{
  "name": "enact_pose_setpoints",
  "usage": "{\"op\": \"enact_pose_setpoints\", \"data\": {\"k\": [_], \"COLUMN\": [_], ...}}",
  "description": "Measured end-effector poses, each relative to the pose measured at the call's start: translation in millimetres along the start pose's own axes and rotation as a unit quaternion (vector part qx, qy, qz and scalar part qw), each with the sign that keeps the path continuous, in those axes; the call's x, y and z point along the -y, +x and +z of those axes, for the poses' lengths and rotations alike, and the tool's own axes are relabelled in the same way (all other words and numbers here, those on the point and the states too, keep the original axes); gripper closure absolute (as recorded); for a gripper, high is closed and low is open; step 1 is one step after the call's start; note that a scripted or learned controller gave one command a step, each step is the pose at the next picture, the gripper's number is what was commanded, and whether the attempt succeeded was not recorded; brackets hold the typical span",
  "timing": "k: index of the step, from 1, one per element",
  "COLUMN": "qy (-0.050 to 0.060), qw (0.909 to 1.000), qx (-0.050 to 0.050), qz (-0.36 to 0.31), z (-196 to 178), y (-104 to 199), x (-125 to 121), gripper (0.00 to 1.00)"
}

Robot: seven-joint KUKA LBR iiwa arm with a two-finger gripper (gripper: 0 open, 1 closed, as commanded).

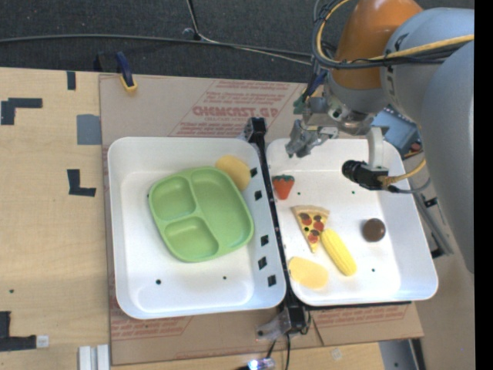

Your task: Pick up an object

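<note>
The gripper (302,146) hung over the upper left corner of the right bin (408,280), its fingers slightly apart with nothing between them. Just below it lay the strawberry (283,186); the pizza slice (311,225), corn cob (338,252), yellow chip (309,272) and brown ball (373,229) lay toward the frame's lower right. The pick looked barely begun: descent, closing and lifting all remained.

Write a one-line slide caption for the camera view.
KUKA arm's claw hovers over the right bin near a toy strawberry, with pizza slice, corn and green tray nearby.
</note>
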State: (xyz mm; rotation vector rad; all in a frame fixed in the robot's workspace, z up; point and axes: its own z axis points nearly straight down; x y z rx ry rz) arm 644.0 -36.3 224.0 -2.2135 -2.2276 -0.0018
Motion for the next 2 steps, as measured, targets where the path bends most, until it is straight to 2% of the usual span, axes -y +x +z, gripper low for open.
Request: {"op": "enact_pose_setpoints", "data": {"k": [2], "qy": [0.001], "qw": [1.0], "qx": [0.0], "qz": [0.0], "z": [-4], "y": [120], "x": [-3], "gripper": [1.0]}}
